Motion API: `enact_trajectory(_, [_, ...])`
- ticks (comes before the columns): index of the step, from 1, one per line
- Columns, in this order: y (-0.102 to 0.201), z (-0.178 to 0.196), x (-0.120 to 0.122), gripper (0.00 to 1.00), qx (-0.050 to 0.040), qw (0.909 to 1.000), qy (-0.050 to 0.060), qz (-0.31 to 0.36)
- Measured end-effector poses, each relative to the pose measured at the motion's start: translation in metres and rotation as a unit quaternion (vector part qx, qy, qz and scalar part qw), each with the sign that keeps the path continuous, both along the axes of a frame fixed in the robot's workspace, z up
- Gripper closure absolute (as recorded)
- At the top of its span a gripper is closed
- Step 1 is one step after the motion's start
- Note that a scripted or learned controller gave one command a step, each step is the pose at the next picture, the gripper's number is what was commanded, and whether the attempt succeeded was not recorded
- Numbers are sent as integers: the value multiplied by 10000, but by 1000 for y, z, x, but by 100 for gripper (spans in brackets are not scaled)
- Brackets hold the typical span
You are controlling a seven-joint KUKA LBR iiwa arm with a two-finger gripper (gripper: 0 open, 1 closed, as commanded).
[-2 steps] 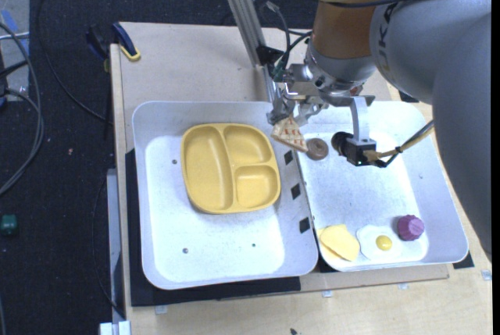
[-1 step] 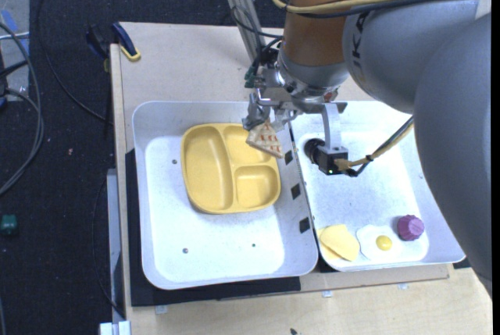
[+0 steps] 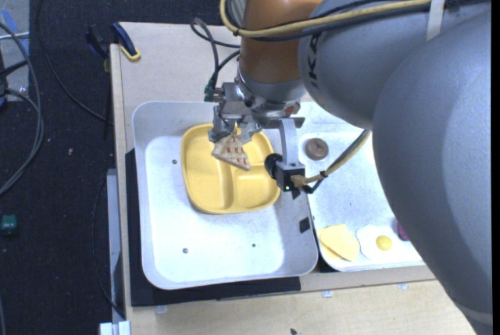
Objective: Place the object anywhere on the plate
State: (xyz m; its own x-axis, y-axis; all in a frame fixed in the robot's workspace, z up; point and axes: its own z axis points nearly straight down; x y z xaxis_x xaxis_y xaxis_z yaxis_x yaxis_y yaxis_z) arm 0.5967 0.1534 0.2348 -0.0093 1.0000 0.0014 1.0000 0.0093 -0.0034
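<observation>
A yellow divided plate lies in the left white bin, toward its back. My gripper hangs over the plate's far part. A tan, waffle-patterned wedge sits between its fingers, just above the plate's surface. The gripper is shut on this wedge. The arm's orange band and grey body cover the area behind and to the right.
The right bin holds a small brown round piece, a yellow slice and a fried egg toy near its front. A small dark chip lies at the left bin's right wall. Cables trail over the dark floor at left.
</observation>
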Motion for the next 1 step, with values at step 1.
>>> enact_trajectory(1, [-4, 1, 1, 0, -10, 10000, -10, -34])
